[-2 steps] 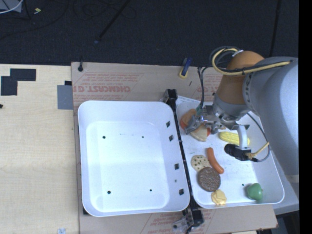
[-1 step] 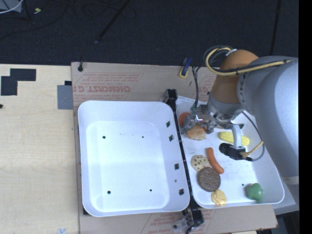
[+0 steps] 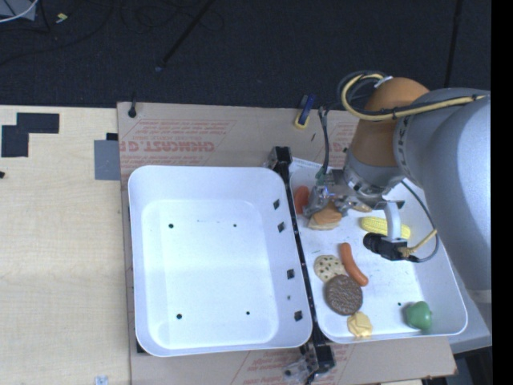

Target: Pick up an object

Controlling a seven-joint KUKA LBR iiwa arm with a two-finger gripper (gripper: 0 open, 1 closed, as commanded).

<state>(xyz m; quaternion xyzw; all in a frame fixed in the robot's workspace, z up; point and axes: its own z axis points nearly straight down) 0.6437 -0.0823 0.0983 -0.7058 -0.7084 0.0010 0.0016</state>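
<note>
Reaching in from the right of the frame, the grey arm (image 3: 449, 159) with its orange band (image 3: 389, 123) hangs over the upper part of the right bin (image 3: 449, 315), and its gripper (image 3: 330, 199) sits low above a tan bread roll (image 3: 325, 218) near that bin's upper left corner. Whether the pincer is apart or together, I cannot tell; the metal parts there blur into one another, and the roll lies just under them, with no clear sign of being clamped.

Just left of the roll, against the bin's wall, lies a small red piece (image 3: 300, 199). To the right of the roll is a yellow corn cob (image 3: 383, 227), with a black part of the arm's fittings (image 3: 383, 247) just below it. Further down the bin lie a pale speckled cracker (image 3: 326, 267), an orange-red sausage (image 3: 353, 264) beside it, a dark brown round cookie (image 3: 344, 295) touching the cracker's lower edge, and a small yellow lump (image 3: 360, 325) at the bottom wall. A green piece (image 3: 418, 315) rests in the lower right corner.

The left bin (image 3: 144, 215) sits beside it on the brown cardboard sheet (image 3: 200, 135).
</note>
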